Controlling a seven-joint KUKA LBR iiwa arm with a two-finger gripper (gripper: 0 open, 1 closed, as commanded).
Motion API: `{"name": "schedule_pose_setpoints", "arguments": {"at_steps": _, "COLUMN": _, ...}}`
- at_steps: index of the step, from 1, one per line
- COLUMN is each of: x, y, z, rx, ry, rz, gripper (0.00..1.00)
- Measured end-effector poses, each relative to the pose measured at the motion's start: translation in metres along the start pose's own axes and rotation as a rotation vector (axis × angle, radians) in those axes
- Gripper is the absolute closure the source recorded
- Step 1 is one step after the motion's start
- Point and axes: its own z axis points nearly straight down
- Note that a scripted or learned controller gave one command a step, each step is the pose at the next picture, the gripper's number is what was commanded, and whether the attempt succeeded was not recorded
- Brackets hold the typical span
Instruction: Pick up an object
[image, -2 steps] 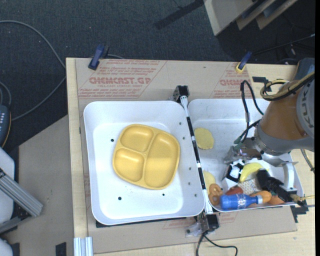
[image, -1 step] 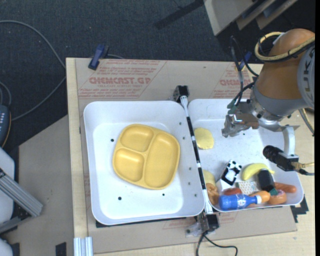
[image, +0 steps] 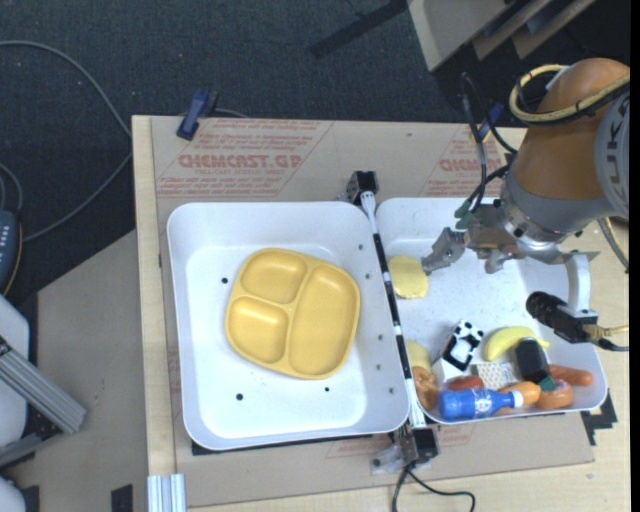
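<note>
You see the gripper (image: 470, 250) hanging over the right bin (image: 430, 215), whether spread or pinched you cannot tell, just beside the pale yellow disc (image: 408, 277) against that bin's left wall, likely because it lies apart from the clutter.

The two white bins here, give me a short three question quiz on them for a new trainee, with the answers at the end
1. True or false: the yellow divided plate lies in the left bin.
2. Which item lies along the front edge of the right bin? A) blue bottle B) a green cup C) a red book
3. Fill in: the robot's hand hovers over the ____ bin, near the pale yellow disc.

Key: 1 true. 2 A. 3 right.
</note>
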Motion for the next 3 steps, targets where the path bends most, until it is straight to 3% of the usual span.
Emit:
{"name": "schedule_pose_setpoints", "arguments": {"at_steps": 1, "x": -0.062, "y": -0.042, "z": 0.092, "rx": 0.003, "ry": -0.001, "rz": 0.003, "gripper": 0.00}}
{"name": "schedule_pose_setpoints", "arguments": {"at_steps": 2, "x": -0.061, "y": -0.050, "z": 0.141, "rx": 0.000, "ry": 0.000, "rz": 0.001, "gripper": 0.00}}
{"name": "schedule_pose_setpoints", "arguments": {"at_steps": 3, "x": -0.061, "y": -0.048, "z": 0.130, "rx": -0.008, "ry": -0.002, "rz": 0.002, "gripper": 1.00}}
